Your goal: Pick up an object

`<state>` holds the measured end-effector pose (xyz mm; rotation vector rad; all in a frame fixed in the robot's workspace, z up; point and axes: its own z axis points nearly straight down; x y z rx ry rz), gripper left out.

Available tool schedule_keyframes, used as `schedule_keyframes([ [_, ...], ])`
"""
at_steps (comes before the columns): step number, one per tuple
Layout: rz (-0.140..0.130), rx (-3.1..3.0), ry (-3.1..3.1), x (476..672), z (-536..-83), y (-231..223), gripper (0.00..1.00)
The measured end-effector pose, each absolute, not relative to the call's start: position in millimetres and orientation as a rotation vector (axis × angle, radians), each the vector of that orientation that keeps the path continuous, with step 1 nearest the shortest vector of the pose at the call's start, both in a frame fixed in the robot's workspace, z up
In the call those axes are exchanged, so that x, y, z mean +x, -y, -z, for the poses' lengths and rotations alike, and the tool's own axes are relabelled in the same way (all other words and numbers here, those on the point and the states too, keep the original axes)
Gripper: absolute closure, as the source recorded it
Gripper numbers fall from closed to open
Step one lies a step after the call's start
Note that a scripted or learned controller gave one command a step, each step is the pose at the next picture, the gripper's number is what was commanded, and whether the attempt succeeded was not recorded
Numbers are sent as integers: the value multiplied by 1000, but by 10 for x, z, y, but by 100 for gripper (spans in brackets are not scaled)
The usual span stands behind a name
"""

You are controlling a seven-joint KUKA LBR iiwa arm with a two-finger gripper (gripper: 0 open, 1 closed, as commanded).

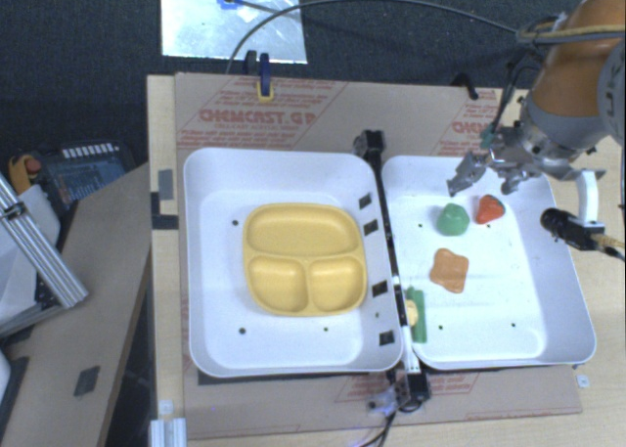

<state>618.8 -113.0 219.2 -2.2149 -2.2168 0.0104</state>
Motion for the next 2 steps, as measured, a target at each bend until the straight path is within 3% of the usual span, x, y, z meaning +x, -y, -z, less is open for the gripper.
schedule_keyframes([
  [1,1,-2219,2226,6214,-2259,1129,0],
  [2,-1,-2214,2227,6240,-1817,1059,0],
])
